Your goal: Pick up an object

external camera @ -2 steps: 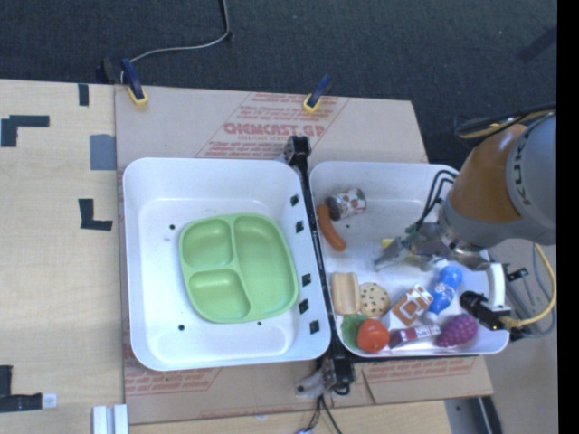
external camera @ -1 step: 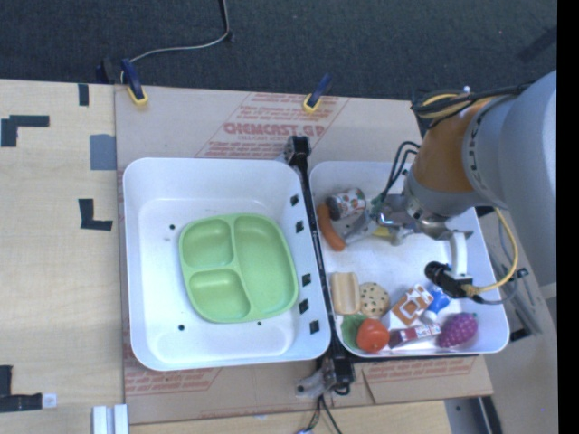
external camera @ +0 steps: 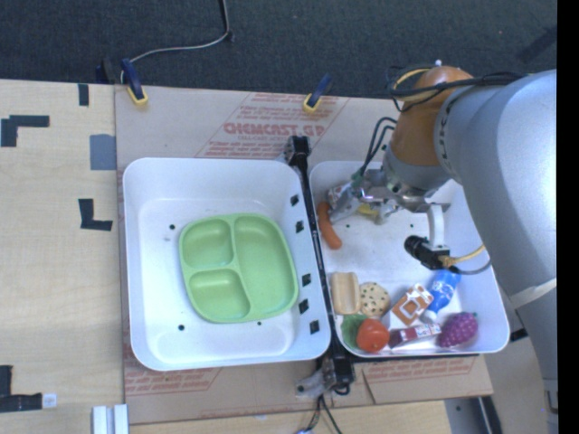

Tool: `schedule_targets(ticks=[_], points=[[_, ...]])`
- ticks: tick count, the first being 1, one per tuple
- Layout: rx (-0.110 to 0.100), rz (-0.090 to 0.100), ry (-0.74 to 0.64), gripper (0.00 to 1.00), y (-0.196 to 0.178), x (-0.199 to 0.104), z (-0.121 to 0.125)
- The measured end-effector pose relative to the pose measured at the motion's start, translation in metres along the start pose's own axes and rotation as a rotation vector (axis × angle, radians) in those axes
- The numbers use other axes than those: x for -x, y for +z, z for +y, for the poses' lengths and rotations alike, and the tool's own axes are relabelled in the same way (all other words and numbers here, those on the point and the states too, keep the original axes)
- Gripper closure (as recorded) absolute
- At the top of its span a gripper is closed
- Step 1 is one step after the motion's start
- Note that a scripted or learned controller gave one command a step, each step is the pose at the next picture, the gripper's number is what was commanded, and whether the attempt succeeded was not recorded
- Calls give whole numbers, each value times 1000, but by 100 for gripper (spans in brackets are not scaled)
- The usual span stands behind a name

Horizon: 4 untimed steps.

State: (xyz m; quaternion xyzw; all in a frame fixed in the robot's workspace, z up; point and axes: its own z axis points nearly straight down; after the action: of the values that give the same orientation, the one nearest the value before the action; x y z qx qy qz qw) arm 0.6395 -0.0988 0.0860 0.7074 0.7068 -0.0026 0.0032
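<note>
- The grey arm point(external camera: 507, 152) is reaching in from the right, bending down over the far part of the right bin point(external camera: 479, 242), its orange band sitting just above the wrist.
- The gripper point(external camera: 342, 202) is pointing left, low inside that bin near the divider; whether its fingers are spread or closed cannot be told.
- Going left to right: the left bin point(external camera: 145, 260) is a shallow, smooth white tray with rounded corners.
- Lying flat in it is a pale green plastic plate point(external camera: 237, 267), glossy and split into three compartments.
- In the right bin, a small orange carrot-shaped piece point(external camera: 329, 231) is lying just beside the gripper, by the divider.
- Along the near edge, a tan bread-like slab point(external camera: 344, 293), a round speckled cookie point(external camera: 372, 298) and a red tomato point(external camera: 372, 335) are sitting close together.
- Further right are a small orange-and-white carton point(external camera: 412, 306), a blue bottle point(external camera: 441, 292) and a bumpy purple grape cluster point(external camera: 459, 329).
- Both bins are resting on brown printed cardboard point(external camera: 235, 129).
</note>
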Motion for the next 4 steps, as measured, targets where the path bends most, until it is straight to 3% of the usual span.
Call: schedule_targets(ticks=[1,2,3,4], points=[[-58,4,-4,0,3,2,18],[-57,4,-5,100,-6,1,18],[2,5,-1,100,-146,60,-18],[-5,8,-2,100,-67,42,-8]])
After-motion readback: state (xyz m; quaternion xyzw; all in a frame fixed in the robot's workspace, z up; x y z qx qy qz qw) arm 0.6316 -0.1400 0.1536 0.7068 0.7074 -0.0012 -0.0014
